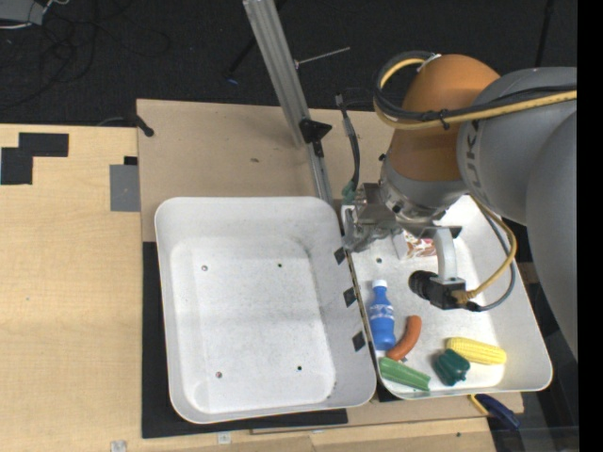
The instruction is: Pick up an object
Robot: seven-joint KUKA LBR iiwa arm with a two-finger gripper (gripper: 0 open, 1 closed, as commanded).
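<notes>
Hanging low over the upper left corner of the right bin [528,365], pincer [363,224] sitting close to the divider beside the left bin [179,252]; impossible to tell whether spread or pressed together, wrist blocking the tips. Nothing seen pinched.

Lying below the pincer, near the divider: blue bottle [381,314], upright in the picture, white cap toward the pincer. Resting just beside it, orange-red sausage [406,338], slanted. Further toward the near rim: green pod [404,375], dark green block [450,366] and yellow corn cob [477,351], bunched together.

Judging the bottle the nearest candidate: coming down centred over its body, closing across the narrow width, keeping clear of the divider wall and the sausage. Lifting straight, checking for slip on the rounded sides.
</notes>
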